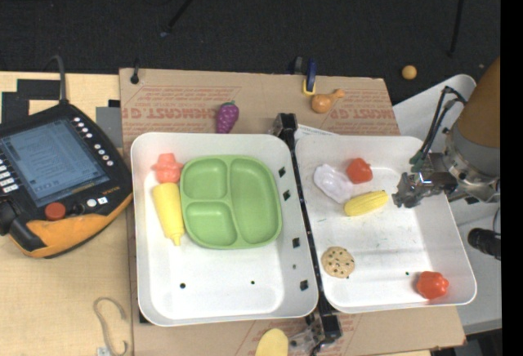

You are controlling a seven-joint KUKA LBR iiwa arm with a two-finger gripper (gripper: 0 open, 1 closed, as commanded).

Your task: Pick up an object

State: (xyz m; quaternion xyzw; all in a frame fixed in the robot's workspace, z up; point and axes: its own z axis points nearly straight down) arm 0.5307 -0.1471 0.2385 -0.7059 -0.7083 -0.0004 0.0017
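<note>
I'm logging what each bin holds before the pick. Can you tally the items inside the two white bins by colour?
Red: 2, a tomato and another, right bin
Yellow: 2, corn in the right bin, bottle in the left
Green: 1, plate
Pink-orange: 1, toy
White: 1, lump
Tan: 1, cookie
Total: 8

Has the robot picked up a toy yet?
Not yet. Every toy lies loose: the yellow corn, cookie and red tomato sit in the right bin. The gripper hangs just right of the corn, with nothing seen between its fingers. Grabbing and lifting are left.
</note>
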